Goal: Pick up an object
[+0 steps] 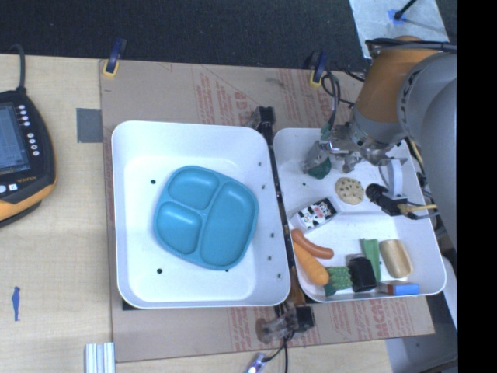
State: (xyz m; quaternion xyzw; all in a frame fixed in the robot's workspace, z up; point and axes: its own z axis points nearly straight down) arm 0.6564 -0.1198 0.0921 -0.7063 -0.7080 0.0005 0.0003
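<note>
My gripper is low over the far left corner of the right bin, below the arm's orange band. A small dark green object lies right under or against its tip, and I cannot see whether it is gripped. Just to the right lies a round tan cookie. A black-and-white patterned block sits nearer the bin's middle. Along the near side lie a sausage, an orange carrot, a green piece, a black block, a green bar, a bread roll and a blue marker.
The left bin holds a blue divided plate. A tablet-like controller rests on the bench at the far left. Clamps sit at the board's far edge and between the bins.
</note>
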